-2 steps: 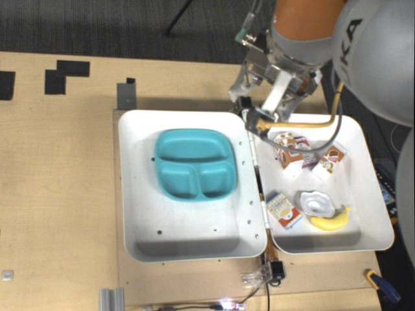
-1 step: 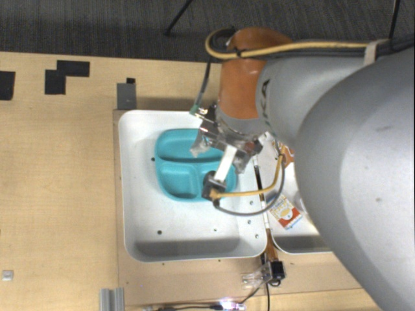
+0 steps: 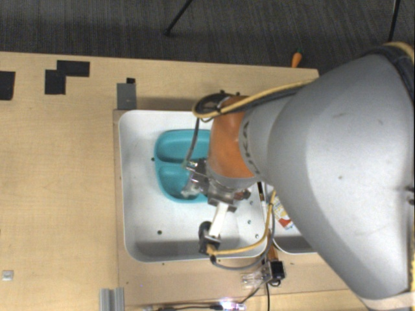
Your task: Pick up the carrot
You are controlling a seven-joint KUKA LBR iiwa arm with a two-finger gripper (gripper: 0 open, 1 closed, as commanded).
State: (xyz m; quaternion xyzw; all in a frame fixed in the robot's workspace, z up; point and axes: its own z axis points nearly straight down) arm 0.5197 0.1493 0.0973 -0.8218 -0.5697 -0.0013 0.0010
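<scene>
My gripper (image 3: 192,184) hangs low in the left bin (image 3: 136,193), at the near right edge of a teal, two-lobed plastic thing (image 3: 174,157) that lies in the bin's middle. The gripper touches or hovers just over that teal thing; I cannot tell which. The grey arm with its orange band (image 3: 227,148) reaches in from the right and hides the right part of the left bin and most of the right bin.
A sliver of the right bin (image 3: 292,243) shows under the arm, with a small red and white item (image 3: 283,216) in it. The left bin's left and near floor is bare white. A small orange object (image 3: 296,59) sits at the bench's far edge.
</scene>
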